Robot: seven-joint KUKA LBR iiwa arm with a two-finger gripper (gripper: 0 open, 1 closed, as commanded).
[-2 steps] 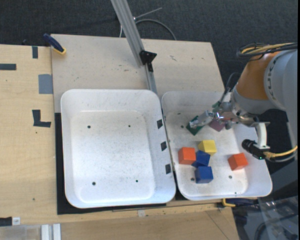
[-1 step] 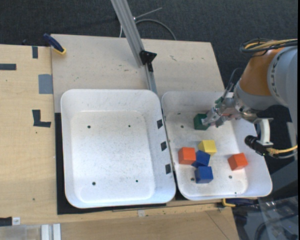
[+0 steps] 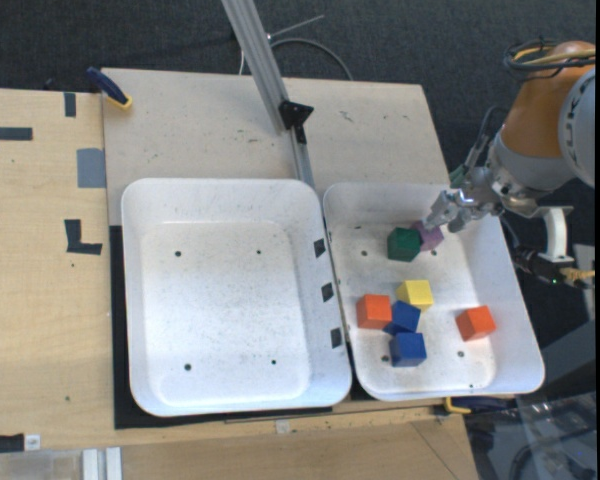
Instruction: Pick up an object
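From my seat I see the gripper (image 3: 442, 218) low over the upper part of the right bin (image 3: 510, 268), its metal parts blurring together, so I cannot tell how it is set or whether it grips anything. A small purple block (image 3: 432, 236) sits right at its tip, partly covered by it; contact or a narrow gap, I cannot say which. Touching that purple piece on the side away from the arm is a green cube (image 3: 404, 243). Further down the bin from the tip lie a yellow cube (image 3: 417, 292), an orange cube (image 3: 374, 310) and two blue cubes (image 3: 407, 333) packed close, the lower blue one half masking the other. Another orange cube (image 3: 475, 322) lies apart, toward the arm's side. The left bin (image 3: 150, 208) lies well away from the tip, beyond the green cube. The arm (image 3: 545, 128) is cut off by the frame edge, only its orange band and wrist visible. A slanted metal pole (image 3: 255, 38) crosses the worktop (image 3: 180, 118) above the bins.
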